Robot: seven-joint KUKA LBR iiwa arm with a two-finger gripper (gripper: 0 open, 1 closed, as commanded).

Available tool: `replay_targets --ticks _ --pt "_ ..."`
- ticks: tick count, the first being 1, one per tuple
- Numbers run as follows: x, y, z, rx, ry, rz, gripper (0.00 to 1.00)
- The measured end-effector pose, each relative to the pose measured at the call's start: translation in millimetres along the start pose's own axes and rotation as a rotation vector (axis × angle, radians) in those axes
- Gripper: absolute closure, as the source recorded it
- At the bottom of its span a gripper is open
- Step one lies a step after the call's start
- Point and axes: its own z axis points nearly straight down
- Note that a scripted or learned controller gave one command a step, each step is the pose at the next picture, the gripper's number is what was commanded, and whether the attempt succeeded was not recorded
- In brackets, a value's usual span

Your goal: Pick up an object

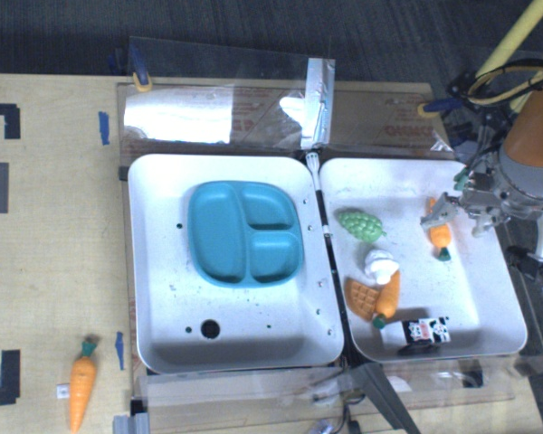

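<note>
**Jaws poised over the little orange piece in the right bin**

The jaws [460, 204] sit low at the right bin's upper right, hanging off the grey wrist that comes in from the right edge. How far apart they stand I cannot tell; the metal parts blur together, and nothing shows clamped between them. Just below and slightly left lies the small orange toy with a green tip [441, 238], close under the jaws, whether touching or a shade apart I cannot say. Its long axis runs roughly up-and-down in the view, green end toward the near wall. That looks like the target: a short drop, a hair leftward.

Further out in the white right-hand bin [493, 319]: a green bumpy pod-shaped toy [360, 225], a white rounded piece [380, 265], an orange waffle-textured wedge [371, 298] and a black-and-white small carton [425, 330], all well apart from the jaws.
</note>
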Motion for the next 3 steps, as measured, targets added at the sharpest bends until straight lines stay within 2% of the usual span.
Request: replay_targets --ticks 1,2,3 --pt "0 10 51 -0.014 0.001 -0.081 0.00" --pt "-1 8 43 -0.010 0.001 -0.079 1.00" --pt "44 34 -62 -0.020 -0.001 -0.122 1.00"
